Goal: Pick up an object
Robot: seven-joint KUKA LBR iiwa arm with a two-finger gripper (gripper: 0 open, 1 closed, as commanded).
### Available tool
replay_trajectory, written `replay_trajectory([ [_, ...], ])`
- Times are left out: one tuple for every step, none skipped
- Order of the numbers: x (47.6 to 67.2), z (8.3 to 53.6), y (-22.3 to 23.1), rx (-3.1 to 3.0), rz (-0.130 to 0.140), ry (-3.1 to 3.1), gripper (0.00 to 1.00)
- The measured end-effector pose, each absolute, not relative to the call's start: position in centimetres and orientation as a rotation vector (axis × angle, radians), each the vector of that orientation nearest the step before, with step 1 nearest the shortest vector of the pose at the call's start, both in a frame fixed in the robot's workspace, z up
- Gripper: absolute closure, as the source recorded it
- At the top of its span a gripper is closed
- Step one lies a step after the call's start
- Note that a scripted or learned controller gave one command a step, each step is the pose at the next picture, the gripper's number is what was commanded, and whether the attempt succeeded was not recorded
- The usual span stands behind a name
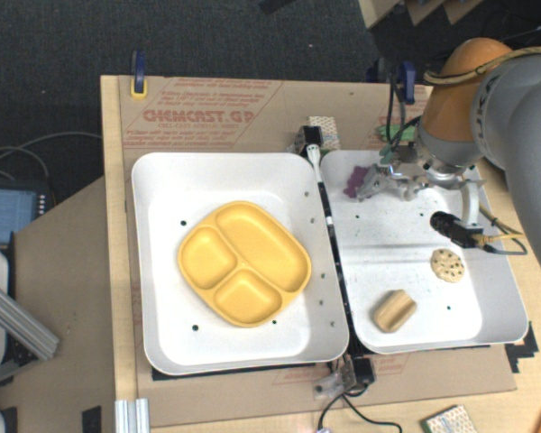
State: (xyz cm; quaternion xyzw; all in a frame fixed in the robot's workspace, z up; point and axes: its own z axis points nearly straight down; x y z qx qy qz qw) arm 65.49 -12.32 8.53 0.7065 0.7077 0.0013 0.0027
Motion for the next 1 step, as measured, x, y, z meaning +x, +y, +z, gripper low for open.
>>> replay_trajectory([
  [66.56, 8.50, -8.96, 2.215, 0.004, 2.224, 0.00],
])
